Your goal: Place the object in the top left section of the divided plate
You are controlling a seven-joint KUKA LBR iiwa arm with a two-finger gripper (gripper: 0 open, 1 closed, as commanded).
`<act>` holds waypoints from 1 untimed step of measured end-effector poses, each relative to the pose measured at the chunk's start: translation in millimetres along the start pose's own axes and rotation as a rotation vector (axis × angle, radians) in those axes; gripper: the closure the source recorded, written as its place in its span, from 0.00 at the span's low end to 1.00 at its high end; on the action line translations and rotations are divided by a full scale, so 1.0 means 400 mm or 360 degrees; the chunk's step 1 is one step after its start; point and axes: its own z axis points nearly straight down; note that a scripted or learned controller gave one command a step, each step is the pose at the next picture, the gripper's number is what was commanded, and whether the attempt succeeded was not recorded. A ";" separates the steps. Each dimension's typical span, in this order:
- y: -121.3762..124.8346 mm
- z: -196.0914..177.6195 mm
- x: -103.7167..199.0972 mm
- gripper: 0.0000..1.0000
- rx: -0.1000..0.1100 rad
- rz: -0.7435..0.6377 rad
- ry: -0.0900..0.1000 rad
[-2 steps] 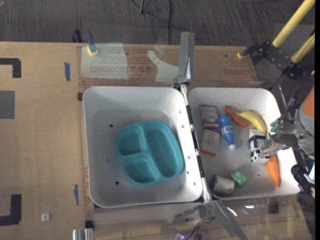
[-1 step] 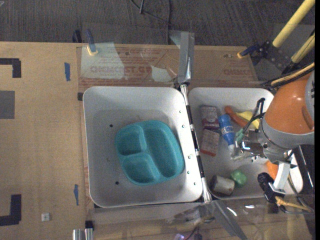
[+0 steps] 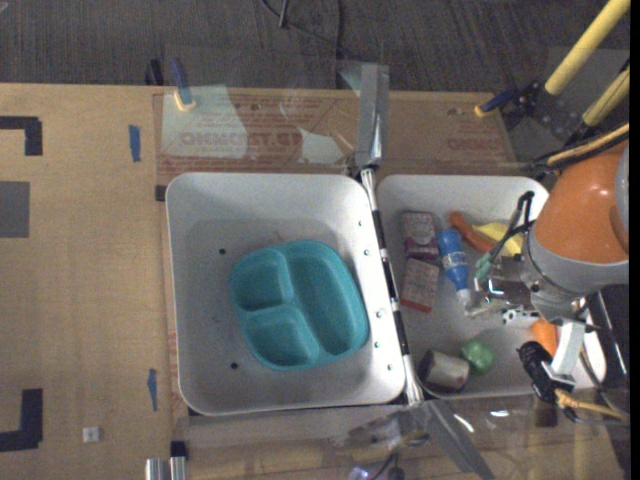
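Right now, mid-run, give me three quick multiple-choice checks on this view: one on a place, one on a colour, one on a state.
1. Where does the divided plate lie?
A. In the left bin
B. In the right bin
C. On the bare bench

2. What colour is the plate?
A. Red
B. Teal
C. White

3. What do the plate's sections hold?
A. A bottle
B. A green object
C. Nothing yet

Answers:
1 A, the plate rests on the left bin's floor, left of the divider between the bins.
2 B, it is teal against the white bin.
3 C, all three sections show bare; the blue bottle and small green object lie in the right bin, near the end effector.
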 end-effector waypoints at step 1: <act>0.027 0.200 -0.186 1.00 0.0004 0.0127 0.0016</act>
